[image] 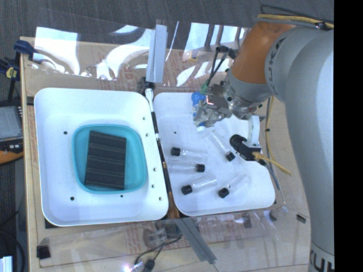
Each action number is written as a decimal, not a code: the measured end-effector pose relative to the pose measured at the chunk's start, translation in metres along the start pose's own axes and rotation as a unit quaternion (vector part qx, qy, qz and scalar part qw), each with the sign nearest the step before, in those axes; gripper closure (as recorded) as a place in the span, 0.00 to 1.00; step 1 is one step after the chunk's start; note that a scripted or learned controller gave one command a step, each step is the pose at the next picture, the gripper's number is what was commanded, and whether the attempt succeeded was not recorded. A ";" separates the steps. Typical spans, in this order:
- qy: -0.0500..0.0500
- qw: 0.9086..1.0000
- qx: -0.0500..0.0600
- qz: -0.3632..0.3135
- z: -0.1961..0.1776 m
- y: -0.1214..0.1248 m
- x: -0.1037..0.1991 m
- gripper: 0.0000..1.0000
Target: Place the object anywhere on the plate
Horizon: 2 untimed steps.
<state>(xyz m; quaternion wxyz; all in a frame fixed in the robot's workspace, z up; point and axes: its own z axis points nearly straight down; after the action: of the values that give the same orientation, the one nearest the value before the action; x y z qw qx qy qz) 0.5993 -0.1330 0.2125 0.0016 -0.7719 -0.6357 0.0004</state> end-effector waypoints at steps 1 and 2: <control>-0.001 0.999 0.002 -0.048 0.022 -0.068 0.041 1.00; -0.001 0.996 0.000 -0.084 0.022 -0.062 0.110 1.00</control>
<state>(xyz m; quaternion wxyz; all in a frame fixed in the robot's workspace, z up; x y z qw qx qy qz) 0.5599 -0.0131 0.1910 0.0010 -0.7157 -0.6984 0.0009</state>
